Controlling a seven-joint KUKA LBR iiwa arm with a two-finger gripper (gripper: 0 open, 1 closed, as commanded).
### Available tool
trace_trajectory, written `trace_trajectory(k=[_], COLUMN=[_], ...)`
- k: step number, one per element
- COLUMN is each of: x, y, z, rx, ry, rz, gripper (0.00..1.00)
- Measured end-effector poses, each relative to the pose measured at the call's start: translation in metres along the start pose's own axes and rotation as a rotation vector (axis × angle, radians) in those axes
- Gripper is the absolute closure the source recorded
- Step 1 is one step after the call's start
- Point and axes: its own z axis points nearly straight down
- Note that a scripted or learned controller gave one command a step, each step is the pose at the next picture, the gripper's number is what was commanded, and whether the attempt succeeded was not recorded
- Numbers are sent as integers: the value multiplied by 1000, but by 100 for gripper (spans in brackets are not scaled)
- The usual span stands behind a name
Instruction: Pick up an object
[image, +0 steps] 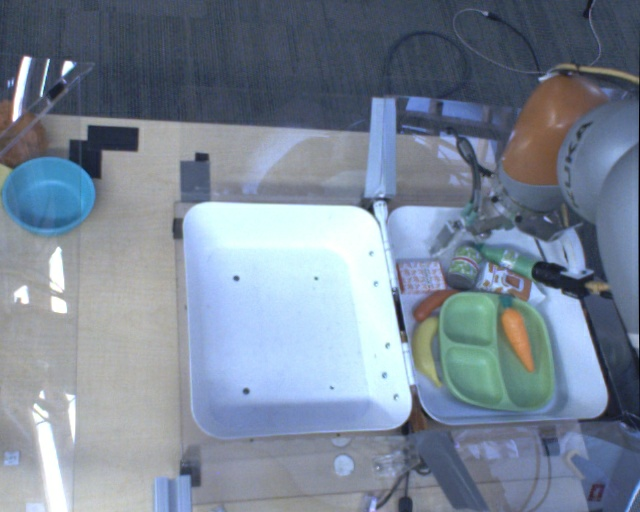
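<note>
My hand (478, 215) is low over the far end of the right bin (590, 395), near the green can (464, 265). Whether it is open or closed, I cannot tell. Carrot (517, 338) lies on the green tray (480, 375). Nothing visibly lifted; I judge the pick unfinished.
</note>
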Motion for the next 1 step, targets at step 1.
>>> trace_trajectory(k=[1], x=[0], y=[0], z=[0], rx=[0], ry=[0], rz=[0], gripper=[0])
